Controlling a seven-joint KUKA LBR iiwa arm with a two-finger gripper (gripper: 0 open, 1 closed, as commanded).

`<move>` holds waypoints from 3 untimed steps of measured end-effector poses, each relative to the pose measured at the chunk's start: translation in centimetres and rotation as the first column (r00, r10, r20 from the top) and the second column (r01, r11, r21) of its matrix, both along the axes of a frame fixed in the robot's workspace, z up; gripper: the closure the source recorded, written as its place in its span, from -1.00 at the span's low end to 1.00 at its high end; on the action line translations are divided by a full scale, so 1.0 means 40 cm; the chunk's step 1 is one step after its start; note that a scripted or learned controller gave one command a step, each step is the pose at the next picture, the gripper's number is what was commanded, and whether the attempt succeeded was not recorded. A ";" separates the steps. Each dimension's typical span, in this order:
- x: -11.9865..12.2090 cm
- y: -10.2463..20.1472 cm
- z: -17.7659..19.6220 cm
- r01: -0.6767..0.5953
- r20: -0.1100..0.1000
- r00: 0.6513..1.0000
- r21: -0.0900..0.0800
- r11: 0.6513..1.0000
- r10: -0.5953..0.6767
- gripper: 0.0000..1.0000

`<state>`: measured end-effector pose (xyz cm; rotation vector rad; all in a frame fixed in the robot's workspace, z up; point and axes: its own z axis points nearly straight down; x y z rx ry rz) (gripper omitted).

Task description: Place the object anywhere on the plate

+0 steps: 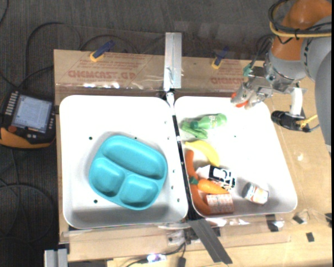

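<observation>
Gripper (246, 100): over the right bin's far corner; whether open or closed, cannot tell.
Toys (211, 177): below-left of it, piled.
Plate (128, 170): far left.
Banana (204, 149): probably light, smooth; grasp across the middle.

Blue plate (128, 171) (three compartments) lies flat in left bin (78, 127).

Teach pendant (26, 120) on dark carpet (22, 38) beside bench (312, 166)
</observation>
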<state>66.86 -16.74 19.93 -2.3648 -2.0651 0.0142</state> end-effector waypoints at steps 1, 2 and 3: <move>-0.074 0.216 -0.034 -0.096 0.000 0.995 0.006 0.995 0.096 1.00; -0.083 0.082 -0.196 -0.417 0.003 0.909 0.008 0.909 0.417 1.00; -0.038 0.033 -0.280 -0.414 -0.003 0.910 0.021 0.910 0.414 1.00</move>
